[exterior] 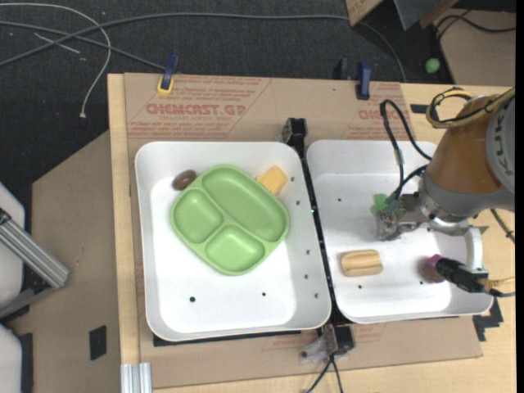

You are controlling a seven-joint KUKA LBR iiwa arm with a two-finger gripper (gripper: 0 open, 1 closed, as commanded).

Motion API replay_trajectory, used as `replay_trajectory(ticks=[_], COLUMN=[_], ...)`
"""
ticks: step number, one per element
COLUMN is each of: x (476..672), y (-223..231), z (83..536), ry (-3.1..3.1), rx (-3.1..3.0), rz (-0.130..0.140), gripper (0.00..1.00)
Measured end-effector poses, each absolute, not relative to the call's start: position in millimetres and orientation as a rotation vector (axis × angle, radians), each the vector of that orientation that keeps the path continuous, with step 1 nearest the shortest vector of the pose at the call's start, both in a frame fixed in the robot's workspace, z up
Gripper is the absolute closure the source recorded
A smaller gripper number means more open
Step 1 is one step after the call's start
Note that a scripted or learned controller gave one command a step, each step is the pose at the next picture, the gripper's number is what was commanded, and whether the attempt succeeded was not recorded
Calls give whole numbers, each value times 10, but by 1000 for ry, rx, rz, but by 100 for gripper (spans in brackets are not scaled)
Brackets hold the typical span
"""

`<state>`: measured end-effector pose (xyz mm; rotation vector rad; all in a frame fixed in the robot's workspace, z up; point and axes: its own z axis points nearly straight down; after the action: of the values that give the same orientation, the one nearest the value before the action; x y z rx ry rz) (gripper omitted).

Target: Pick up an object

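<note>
The flat brown cardboard sheet under the bins carries red print reading roughly "CHEMCAST GP", though the letters are blurred. More red lettering near its right end is too faint to read.

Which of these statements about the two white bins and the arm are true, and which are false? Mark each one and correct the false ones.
1. The green divided plate lies in the left bin. True.
2. The tan bread-like piece lies in the left bin. False: it lies in the right bin.
3. A small brown object sits beside the plate's upper left edge. True.
4. The pincer hangs over the left bin. False: it is over the right bin.
5. The yellow piece lies in the right bin. False: left bin, by the plate.
</note>
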<state>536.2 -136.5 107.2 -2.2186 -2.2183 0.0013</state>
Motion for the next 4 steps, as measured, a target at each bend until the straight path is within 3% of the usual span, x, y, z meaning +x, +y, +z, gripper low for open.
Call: replay_trajectory(ticks=[1,3,4], x=[5367,5373,5578], y=[-1368,-1362,-931], z=[1201,2064,2059], ry=[-2220,-2225,-2227], rx=[-2222,-2223,-2218], rz=[-2,-4,-3], gripper=[100,100,100])
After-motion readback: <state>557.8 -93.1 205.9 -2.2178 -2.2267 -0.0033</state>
